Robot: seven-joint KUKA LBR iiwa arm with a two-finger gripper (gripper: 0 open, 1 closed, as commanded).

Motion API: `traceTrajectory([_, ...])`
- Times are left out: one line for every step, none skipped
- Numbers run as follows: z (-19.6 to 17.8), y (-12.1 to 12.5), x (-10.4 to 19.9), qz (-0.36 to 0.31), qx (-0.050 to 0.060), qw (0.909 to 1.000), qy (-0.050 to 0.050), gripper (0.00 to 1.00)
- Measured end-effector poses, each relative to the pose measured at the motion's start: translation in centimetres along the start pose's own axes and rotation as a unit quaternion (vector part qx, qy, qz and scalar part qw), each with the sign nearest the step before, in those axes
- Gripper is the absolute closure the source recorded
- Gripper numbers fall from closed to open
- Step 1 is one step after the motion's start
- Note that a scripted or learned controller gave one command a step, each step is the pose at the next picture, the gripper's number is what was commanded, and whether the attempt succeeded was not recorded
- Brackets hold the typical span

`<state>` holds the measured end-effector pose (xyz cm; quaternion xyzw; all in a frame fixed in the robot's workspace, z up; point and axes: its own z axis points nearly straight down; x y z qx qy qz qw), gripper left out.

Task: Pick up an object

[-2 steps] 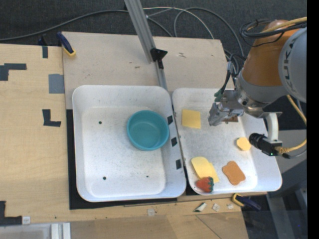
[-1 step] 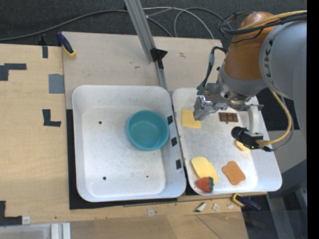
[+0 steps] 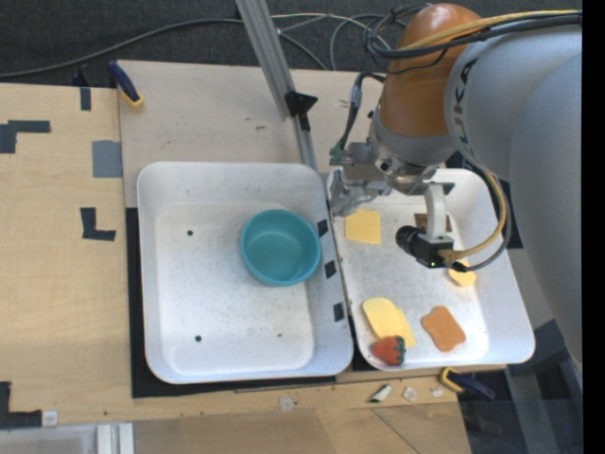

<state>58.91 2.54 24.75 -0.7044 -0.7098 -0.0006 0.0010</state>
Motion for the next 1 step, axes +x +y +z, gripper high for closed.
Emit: traceTrajectory([1.7, 1.15, 4.61, 0.001, 0.001, 1.0, -0.001, 1.0])
